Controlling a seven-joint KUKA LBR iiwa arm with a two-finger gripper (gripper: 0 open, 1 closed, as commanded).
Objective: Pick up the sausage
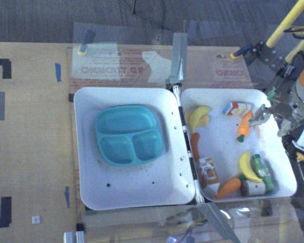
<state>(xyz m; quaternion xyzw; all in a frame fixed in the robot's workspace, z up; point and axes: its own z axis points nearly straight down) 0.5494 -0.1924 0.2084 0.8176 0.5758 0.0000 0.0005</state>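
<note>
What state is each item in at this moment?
sausage: lying along right bin's left wall, not grasped
end effector: over right bin's upper right, beside a carrot
teal tray: flat in left bin
bottle: lying on its side

Tray (129,134) in left bin (86,151); sausage (195,146) in right bin (215,97).

Single fixed camera, mounted above the counter (30,135), looking down at a slant from moderate height. Both white bins fall within frame: left bin (86,186) near centre, right bin (289,184) toward the right edge. Floor (40,4) shows along the top.
</note>
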